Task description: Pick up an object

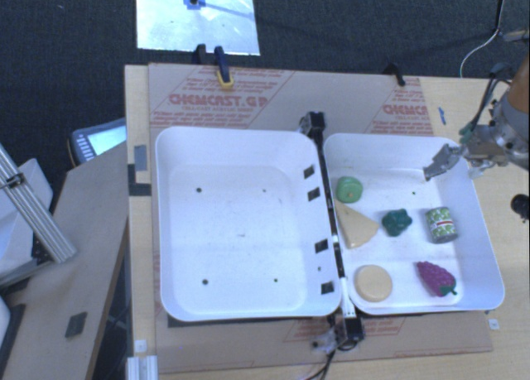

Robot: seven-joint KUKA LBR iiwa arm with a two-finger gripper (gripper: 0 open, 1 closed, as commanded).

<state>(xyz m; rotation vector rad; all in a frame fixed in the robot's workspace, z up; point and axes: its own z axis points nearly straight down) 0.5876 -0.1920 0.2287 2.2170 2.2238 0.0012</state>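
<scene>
2 white bins sit side by side on a cardboard sheet (pixel 273 93) w/ red print, on the bench. The left bin (pixel 178 163) has a bare floor w/ a few small dark dots. The right bin (pixel 489 266) holds 6 items: a green ball (pixel 349 190) near the divider at the back, a pale yellow wedge (pixel 355 226) just below it, a dark green lumpy piece (pixel 397 222) just right of the wedge, a green-and-white can (pixel 441 224) further right, a round tan disc (pixel 373 282) at the front by the divider, and a purple grape bunch (pixel 436 278) w/ a green tip at front right. All lie apart from one another except the wedge and dark green piece, which are v. close. The gripper (pixel 447 161) comes in from the right, over the back right part of the right bin, above and clear of the can; nothing is between its fingers, and whether they're apart or together can't be told from this angle.
</scene>
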